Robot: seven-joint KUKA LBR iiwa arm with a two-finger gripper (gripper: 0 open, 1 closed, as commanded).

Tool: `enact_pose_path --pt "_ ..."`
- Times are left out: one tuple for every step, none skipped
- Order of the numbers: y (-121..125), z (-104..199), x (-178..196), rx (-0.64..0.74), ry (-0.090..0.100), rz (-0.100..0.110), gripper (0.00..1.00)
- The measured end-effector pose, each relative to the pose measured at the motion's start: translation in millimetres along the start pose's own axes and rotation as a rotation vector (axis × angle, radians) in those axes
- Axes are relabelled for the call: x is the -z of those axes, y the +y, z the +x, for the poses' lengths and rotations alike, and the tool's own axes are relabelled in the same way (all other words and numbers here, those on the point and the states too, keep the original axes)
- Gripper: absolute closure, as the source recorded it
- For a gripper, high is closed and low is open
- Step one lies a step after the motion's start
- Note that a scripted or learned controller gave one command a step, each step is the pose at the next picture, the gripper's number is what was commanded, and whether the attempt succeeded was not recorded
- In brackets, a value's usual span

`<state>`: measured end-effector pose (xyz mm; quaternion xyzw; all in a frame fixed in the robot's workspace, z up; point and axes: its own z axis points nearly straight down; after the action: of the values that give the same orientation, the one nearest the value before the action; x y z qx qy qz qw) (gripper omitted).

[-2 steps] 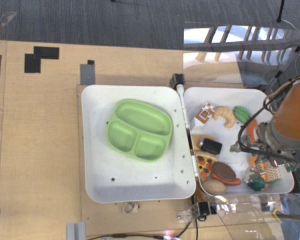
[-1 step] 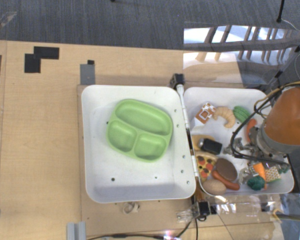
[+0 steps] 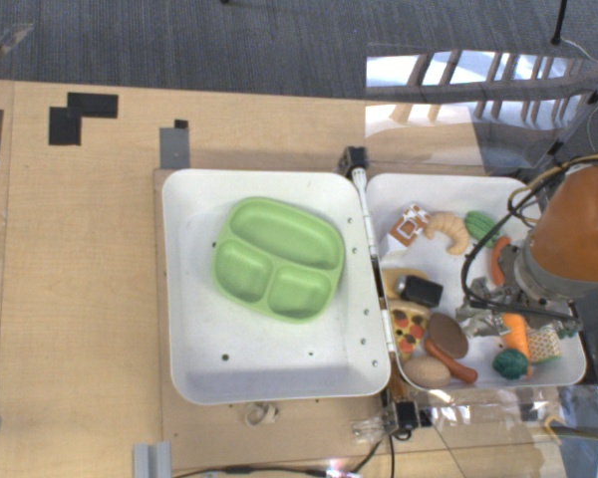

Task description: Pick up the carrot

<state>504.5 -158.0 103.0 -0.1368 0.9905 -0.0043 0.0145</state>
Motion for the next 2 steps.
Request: enact_pose_path --pt "0.2 0.2 -0.4 0.0 0.001 -0.001 0.0" --pt "-4.5 1.7 -13.4 -0.298 0.016 -0.002 0.0"
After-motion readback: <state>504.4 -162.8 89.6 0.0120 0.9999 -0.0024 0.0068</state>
